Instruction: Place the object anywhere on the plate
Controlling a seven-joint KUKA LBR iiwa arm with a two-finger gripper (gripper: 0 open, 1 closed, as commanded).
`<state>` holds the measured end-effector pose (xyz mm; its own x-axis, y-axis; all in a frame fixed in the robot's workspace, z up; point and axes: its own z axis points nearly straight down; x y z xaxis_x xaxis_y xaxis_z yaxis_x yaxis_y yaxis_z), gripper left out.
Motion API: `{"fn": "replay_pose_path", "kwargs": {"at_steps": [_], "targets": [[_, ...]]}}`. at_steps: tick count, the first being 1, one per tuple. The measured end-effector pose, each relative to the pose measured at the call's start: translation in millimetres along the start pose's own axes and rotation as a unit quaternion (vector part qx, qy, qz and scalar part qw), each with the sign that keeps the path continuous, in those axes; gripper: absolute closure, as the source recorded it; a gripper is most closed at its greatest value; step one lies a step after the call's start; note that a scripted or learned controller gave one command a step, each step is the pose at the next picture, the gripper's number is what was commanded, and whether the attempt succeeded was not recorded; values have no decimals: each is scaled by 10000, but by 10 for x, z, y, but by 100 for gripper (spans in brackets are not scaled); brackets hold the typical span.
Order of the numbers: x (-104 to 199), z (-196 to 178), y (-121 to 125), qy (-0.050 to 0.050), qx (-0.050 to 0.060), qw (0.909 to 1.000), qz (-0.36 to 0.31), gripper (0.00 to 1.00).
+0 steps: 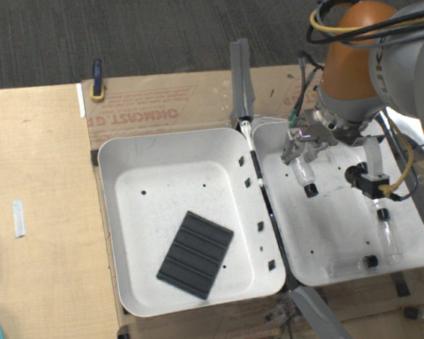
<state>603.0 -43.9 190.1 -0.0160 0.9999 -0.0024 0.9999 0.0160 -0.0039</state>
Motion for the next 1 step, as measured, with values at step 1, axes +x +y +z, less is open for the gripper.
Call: {"fn": "replay_pose_path", "kwargs": {"at_steps": [1], "targets": [[799, -156, -806, 5, 1, 9997, 242, 100]]}}
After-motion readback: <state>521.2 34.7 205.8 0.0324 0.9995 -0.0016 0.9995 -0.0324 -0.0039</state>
